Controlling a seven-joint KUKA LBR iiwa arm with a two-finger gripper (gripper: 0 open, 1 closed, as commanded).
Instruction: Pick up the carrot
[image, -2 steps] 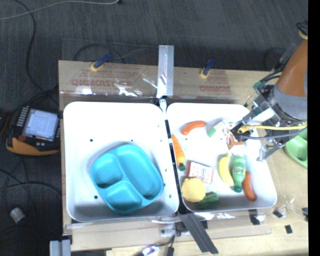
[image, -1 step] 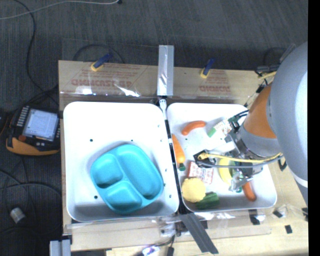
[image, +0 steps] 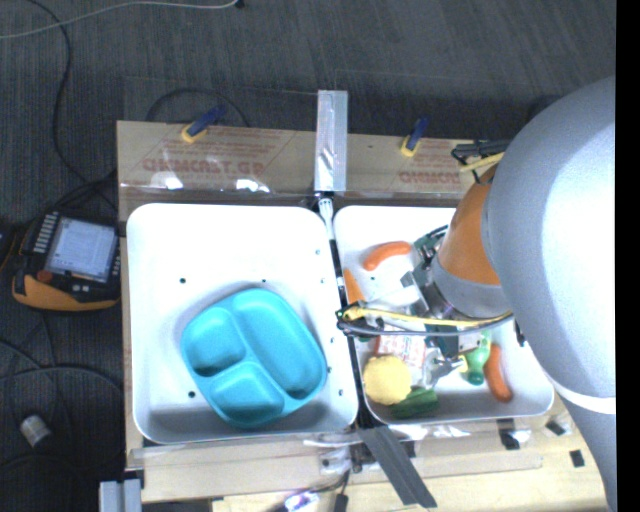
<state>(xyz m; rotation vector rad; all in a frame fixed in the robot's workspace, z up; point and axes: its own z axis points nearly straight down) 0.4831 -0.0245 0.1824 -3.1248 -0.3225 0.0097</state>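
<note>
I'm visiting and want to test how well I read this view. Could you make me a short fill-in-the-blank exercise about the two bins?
1. The blue divided plate lies in the ____ bin as the camera sees it.
2. The plate has ____ compartments.
3. The yellow lemon lies in the bin on the ____.
4. The band above the arm's wrist is coloured ____.

Missing words: left; three; right; orange.
</note>
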